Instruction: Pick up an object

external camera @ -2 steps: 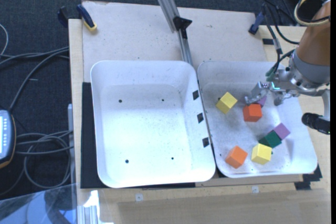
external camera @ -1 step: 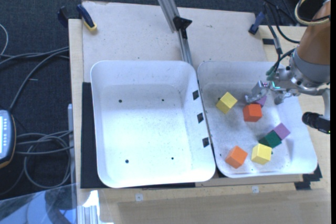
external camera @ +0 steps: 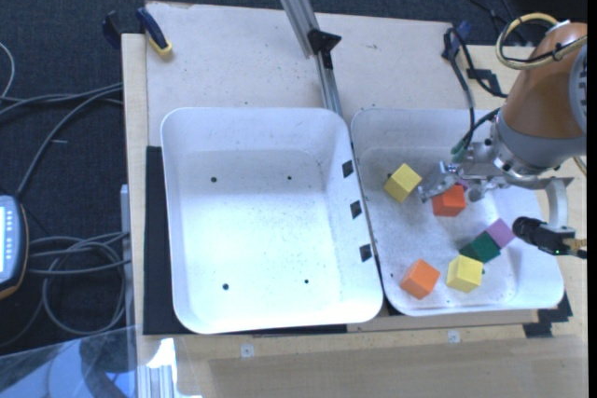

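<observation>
The gripper point(external camera: 451, 192) is low in the right bin point(external camera: 373, 140), directly over the red cube point(external camera: 450, 201). I cannot tell if it is closed. A yellow cube point(external camera: 403, 183) lies just beside.

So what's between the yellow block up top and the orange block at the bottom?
Nothing. In the camera view, bare white bin floor runs from the upper yellow block to the orange block.

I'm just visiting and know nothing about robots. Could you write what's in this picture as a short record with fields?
arm: grey with an orange band, reaching in from the right
gripper: low over the right bin, at a red block
right bin: six blocks: two yellow, red, orange, green, purple
left bin: white, speckled
grasp: cannot tell whether the red block is held
</observation>
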`<state>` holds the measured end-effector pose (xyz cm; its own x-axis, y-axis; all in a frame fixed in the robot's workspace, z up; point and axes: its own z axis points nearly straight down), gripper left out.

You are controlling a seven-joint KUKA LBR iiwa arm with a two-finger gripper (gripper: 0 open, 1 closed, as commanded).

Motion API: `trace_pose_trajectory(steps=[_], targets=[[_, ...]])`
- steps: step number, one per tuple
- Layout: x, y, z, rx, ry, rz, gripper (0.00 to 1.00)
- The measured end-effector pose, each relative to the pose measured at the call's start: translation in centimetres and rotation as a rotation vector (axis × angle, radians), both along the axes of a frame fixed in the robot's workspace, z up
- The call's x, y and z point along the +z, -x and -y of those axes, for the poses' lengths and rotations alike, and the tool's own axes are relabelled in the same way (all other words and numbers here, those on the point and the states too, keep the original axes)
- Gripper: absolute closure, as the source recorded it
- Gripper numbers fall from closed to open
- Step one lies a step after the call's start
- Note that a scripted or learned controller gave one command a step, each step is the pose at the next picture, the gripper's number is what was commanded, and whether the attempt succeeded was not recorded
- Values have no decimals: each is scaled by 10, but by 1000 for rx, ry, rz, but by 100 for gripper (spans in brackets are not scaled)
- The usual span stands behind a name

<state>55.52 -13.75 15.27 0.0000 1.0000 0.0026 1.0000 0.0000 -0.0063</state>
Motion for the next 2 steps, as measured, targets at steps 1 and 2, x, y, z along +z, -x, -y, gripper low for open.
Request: trace_pose_trajectory(steps=[1, 2], targets=[[-33, -4, 2, -1, 7, 19, 0], [-23, -5, 2, 0, 8, 22, 100]])
